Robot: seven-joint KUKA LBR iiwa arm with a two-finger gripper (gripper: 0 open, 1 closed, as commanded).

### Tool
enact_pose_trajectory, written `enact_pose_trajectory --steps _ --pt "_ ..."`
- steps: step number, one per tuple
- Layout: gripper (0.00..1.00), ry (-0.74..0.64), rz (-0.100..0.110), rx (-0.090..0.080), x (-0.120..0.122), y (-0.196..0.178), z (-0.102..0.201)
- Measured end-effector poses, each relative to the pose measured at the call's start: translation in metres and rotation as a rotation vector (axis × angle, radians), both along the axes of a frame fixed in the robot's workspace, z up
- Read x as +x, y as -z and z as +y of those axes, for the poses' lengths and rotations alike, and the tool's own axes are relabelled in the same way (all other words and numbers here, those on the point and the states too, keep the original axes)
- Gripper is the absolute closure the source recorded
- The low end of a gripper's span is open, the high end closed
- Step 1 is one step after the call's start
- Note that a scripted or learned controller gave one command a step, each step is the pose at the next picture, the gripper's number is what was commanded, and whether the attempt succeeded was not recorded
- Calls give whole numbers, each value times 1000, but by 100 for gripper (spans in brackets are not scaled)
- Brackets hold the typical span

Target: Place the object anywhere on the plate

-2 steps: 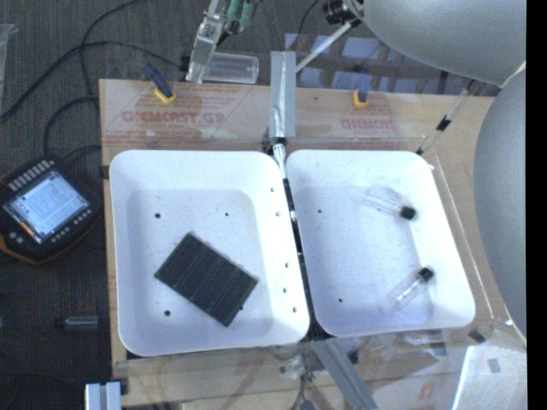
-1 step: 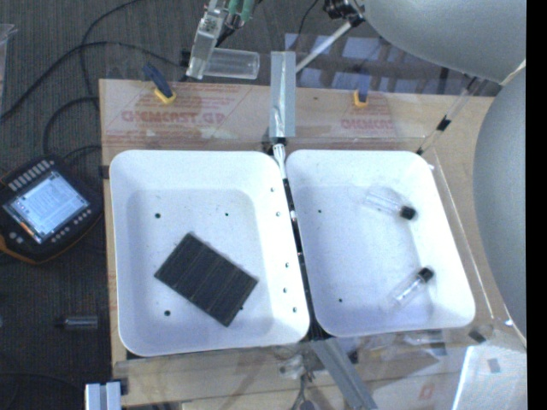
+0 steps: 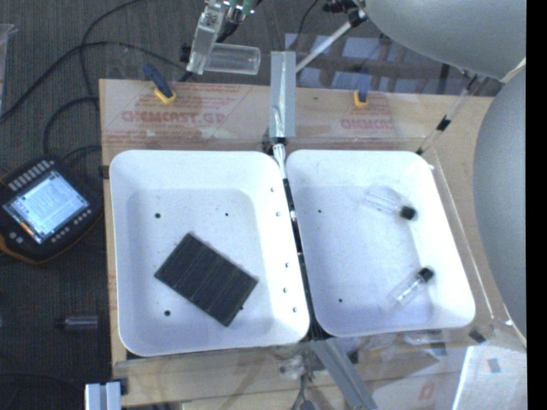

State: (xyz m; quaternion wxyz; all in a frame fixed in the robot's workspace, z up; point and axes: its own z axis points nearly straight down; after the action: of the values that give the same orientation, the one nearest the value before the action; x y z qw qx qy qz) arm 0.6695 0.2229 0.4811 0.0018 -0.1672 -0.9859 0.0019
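A dark ribbed rectangular plate (image 3: 206, 278) lies flat and slanted on the floor of the left bin (image 3: 128, 229). Two small clear vials with black caps rest in the right bin (image 3: 444, 229): one (image 3: 389, 203) near its far right, the other (image 3: 411, 284) near its front right. My gripper (image 3: 201, 56) hangs high at the top of the view, beyond the far edge of the left bin and well away from the plate and the vials. A clear cylindrical piece (image 3: 234, 59) shows right beside its tip; I cannot tell whether it is held.
The grey arm (image 3: 444, 15) covers the top right corner and the right side. A metal divider post (image 3: 282, 101) stands behind the seam between the bins. A pendant with a lit screen (image 3: 44, 203) lies left of the bench, with cables across the floor.
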Motion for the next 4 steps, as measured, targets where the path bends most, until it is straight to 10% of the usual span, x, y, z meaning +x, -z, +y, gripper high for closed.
enact_pose_trajectory --steps 4 --pt "100 5 -3 -1 6 -31 3"
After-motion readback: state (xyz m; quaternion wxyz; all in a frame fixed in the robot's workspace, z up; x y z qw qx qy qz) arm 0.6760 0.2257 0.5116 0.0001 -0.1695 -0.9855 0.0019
